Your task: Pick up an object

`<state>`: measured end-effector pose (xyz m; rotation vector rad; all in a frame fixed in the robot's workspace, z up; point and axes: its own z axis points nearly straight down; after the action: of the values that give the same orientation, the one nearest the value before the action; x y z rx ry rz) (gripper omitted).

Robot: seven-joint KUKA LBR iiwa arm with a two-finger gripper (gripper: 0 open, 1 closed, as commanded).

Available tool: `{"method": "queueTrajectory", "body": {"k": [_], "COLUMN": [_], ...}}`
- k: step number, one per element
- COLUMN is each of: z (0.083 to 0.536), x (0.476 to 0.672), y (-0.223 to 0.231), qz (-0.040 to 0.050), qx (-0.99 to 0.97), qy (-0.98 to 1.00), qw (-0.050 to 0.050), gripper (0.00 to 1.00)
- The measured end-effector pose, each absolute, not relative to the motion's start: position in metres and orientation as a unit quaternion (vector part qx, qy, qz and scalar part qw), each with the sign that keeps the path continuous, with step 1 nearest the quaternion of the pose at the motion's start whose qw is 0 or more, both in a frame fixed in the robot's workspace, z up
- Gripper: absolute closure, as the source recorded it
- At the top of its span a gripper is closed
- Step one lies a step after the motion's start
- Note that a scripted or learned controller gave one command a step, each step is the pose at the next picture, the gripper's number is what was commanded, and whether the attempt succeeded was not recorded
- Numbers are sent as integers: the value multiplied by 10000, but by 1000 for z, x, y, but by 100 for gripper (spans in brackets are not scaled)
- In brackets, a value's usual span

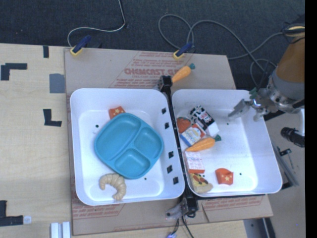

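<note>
Two shallow white bins sit side by side on the table, the left bin [79, 133] and the right bin [262, 152] meeting at a black divider. In the left bin lies a blue plastic compartment plate [129, 145], with a small red block [116, 112] just beyond its far edge and a pale beige toy croissant [114, 185] near its front edge. The right bin holds the loose items: a black-and-white patterned carton [202, 117], a red and white packet [190, 131] beside it, an orange toy carrot [202, 144] lying across the middle, a white label card [194, 160] below the carrot, a toy food piece with red and yellow on it [199, 182] near the front wall, and a small red toy pepper [224, 176] a little to its right. A second orange carrot-shaped toy [181, 74] rests outside the bins on the brown cardboard sheet [143, 71]. The grey arm's gripper [242, 108] hovers over the far right part of the right bin, well apart from the carton and carrot; the jaws appear spread apart, with nothing between them.
</note>
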<state>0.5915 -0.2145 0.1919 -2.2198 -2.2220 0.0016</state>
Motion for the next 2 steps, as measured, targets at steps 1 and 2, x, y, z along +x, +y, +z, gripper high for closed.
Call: {"method": "queueTrajectory", "body": {"k": [1,2], "z": [108,104], "x": [628,652], "y": [-162,-125], "qz": [-68,-119], "qx": [-7070,-7066], "qy": [-7071,-7074], "qw": [-100,-133], "gripper": [0,0]}}
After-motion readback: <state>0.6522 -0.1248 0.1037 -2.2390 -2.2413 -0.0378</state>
